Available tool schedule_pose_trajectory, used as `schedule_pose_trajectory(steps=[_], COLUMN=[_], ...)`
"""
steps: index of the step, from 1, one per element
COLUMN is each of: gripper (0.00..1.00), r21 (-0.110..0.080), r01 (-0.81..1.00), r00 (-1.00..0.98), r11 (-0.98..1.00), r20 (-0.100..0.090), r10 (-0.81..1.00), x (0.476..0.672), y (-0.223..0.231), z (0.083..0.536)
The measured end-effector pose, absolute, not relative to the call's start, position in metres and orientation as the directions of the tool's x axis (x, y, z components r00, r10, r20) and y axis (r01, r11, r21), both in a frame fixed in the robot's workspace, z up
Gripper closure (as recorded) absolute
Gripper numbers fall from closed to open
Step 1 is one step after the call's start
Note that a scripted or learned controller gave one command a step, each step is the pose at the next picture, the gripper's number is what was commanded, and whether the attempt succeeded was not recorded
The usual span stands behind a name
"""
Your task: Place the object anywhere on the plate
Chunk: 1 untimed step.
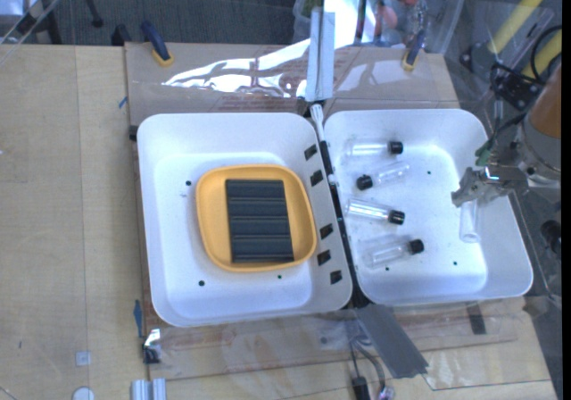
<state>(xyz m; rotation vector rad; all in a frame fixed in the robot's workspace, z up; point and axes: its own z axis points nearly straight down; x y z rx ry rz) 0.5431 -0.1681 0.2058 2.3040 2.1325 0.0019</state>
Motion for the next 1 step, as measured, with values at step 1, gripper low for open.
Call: schedule_pose_trajectory(steps=[1], gripper=[0.0], r21=[0.003], r01=[0.997], r00=[0.077], r11=[-0.077], r20=[-0.001], r10=[0.997], x=[0.5431], y=[-0.1682], z=[0.2058])
